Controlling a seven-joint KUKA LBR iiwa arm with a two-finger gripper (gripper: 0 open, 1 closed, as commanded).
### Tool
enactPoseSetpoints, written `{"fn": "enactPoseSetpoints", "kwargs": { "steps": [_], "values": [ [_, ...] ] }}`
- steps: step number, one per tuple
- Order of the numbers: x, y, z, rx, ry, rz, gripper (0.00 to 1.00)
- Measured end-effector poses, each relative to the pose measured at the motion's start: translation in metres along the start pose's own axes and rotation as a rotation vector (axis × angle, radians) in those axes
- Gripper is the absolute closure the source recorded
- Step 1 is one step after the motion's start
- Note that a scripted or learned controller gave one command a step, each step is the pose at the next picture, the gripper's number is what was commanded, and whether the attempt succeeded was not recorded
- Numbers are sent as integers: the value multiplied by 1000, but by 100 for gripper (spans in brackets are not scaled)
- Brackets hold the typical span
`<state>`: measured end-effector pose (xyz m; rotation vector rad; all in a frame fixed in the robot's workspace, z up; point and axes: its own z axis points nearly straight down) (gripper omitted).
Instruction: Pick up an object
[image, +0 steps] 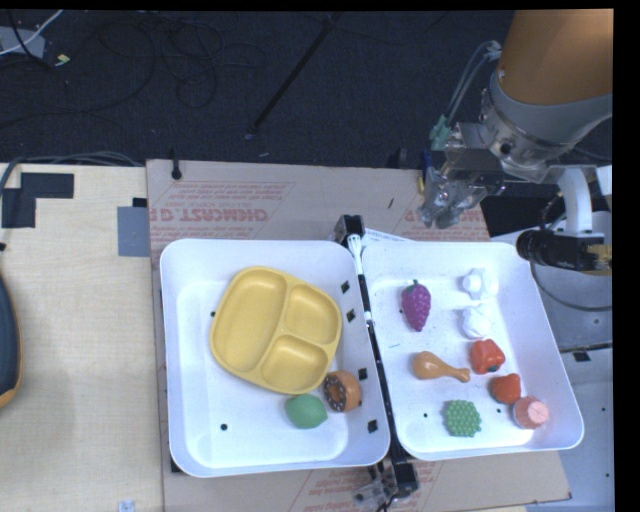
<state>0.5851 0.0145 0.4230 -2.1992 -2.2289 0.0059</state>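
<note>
- The end effector (442, 212) hangs above the far rim of the right bin (553, 345); I cannot tell its state.
- Nothing is chosen yet: purple grapes (416, 304), drumstick (439, 368) and green cluster (461, 417) lie apart in the right bin.
- Likely risk: small, rounded toys could roll or slip from a pinch, and those near the rim leave little clearance.
- The tabletop carries printed cardboard (250, 205) under both bins; dark floor with cables (150, 60) lies beyond.

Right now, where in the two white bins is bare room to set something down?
Left bin: bare floor along the near edge, left of the green round fruit, below the yellow divided plate. Right bin: the far strip above the purple grapes is free. Crowded along its right side, around the red pepper.
</note>
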Motion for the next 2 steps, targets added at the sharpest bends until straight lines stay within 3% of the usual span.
{"fn": "enactPoseSetpoints", "kwargs": {
  "steps": [1,2],
  "values": [
    [-20,-22,144,11,-5,15,100],
    [83,-49,41,-16,0,3,100]
  ]
}}
